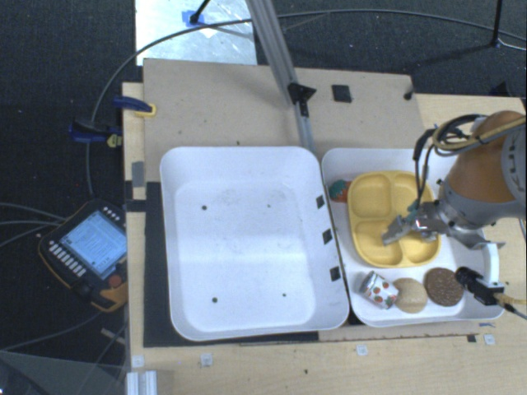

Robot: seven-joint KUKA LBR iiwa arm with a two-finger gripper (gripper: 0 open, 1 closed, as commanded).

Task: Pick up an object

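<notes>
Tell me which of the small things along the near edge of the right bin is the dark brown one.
The flat dark brown disc, rightmost of the three. The rounded tan piece sits left of it, and the white piece with red spots is furthest left.

Beneath the gripper (401,229) lies a yellow divided plate (387,212). Beyond the gripper, at the plate's far edge, sits a small red and green item (338,191) (too small to identify). Nearer the camera than the gripper: a white cup with red and dark spots (376,290), a beige lump (410,295), a brown disc (445,286). Both bins (247,237) are white.
</notes>
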